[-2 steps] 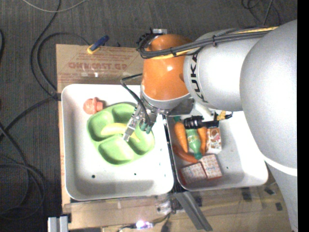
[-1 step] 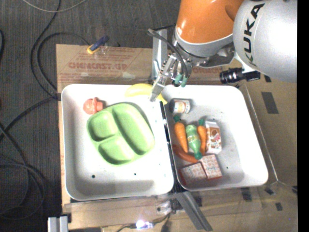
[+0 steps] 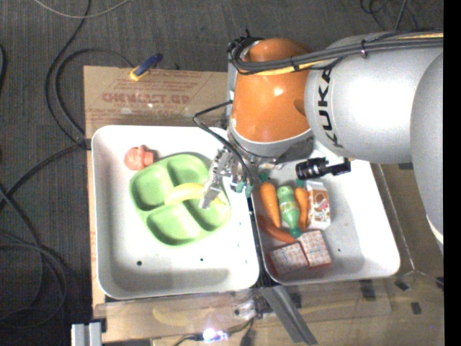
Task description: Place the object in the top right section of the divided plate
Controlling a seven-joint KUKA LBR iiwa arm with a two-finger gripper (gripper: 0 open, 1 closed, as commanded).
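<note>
gripper (image 3: 216, 187) over the right side of the green divided plate (image 3: 162, 193) in the left bin (image 3: 115, 265).
a yellow banana-like object (image 3: 189, 191) lies across the plate's middle ridge, its right end at the fingertips; can't tell if it's pinched. pink toy (image 3: 139, 156) sits far-left of the plate. carrot (image 3: 269, 202), green bottle (image 3: 288, 206) and cartons lie in the right bin (image 3: 367, 258).

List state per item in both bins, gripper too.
divided plate: flat in left bin
yellow object: on the plate's divider, at the fingertips
gripper: over plate's right side
pink toy: beside plate, upper left
carrots: lying in right bin
</note>
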